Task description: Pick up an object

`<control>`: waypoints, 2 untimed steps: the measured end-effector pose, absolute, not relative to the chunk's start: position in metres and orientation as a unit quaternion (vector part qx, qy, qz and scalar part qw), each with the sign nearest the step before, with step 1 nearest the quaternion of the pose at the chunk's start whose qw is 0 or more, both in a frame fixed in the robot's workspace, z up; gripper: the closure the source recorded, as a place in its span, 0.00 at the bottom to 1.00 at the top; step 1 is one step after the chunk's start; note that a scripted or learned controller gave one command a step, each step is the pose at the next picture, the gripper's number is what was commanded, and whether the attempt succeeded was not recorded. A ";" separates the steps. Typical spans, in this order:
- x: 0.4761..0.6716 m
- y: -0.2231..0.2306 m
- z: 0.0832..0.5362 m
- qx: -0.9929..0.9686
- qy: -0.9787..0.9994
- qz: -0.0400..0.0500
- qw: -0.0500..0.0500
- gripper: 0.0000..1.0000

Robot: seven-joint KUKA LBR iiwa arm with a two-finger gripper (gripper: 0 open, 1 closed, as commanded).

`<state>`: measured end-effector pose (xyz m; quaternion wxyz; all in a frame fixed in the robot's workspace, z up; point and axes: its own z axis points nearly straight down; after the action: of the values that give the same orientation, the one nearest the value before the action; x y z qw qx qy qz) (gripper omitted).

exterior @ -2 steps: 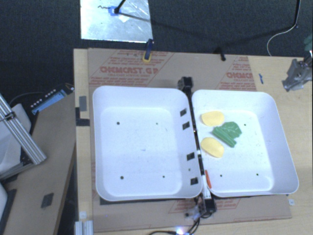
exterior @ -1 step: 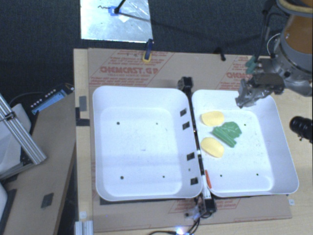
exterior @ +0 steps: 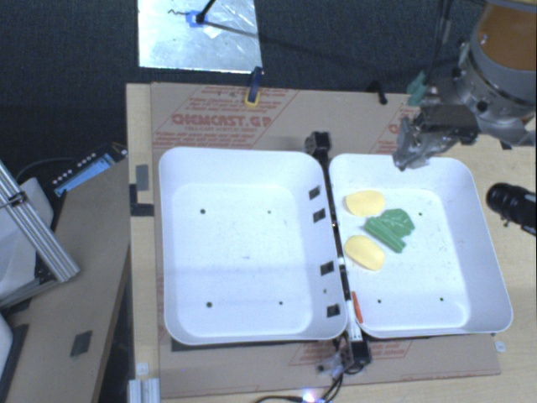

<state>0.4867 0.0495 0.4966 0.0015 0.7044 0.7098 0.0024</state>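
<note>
Below the pincer [exterior: 411, 159], within the right bin [exterior: 478, 225]: two yellow pieces [exterior: 365, 202] flanking a green piece [exterior: 391, 227], unheld. Pincer state cannot be told; likely poised for descent.

Looks like a robotics lab or test cell. Two shallow white bins [exterior: 243, 242] set side by side on a cardboard sheet [exterior: 226, 117] printed with red lettering, over a pale bench [exterior: 92, 250]. Dark carpet [exterior: 67, 49] behind, with a shiny metal plate [exterior: 198, 22] lying on it. Aluminium framing [exterior: 29, 233] at the left edge, loose cables [exterior: 336, 57] across the floor, and a grey and orange robot arm [exterior: 499, 49] at the right.
</note>
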 end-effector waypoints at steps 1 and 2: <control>0.487 0.069 0.537 0.705 0.709 0.003 0.002 1.00; 0.613 0.037 0.535 0.708 0.707 0.003 0.004 1.00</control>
<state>0.6127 0.0365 0.5354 0.0039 0.7075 0.7067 0.0029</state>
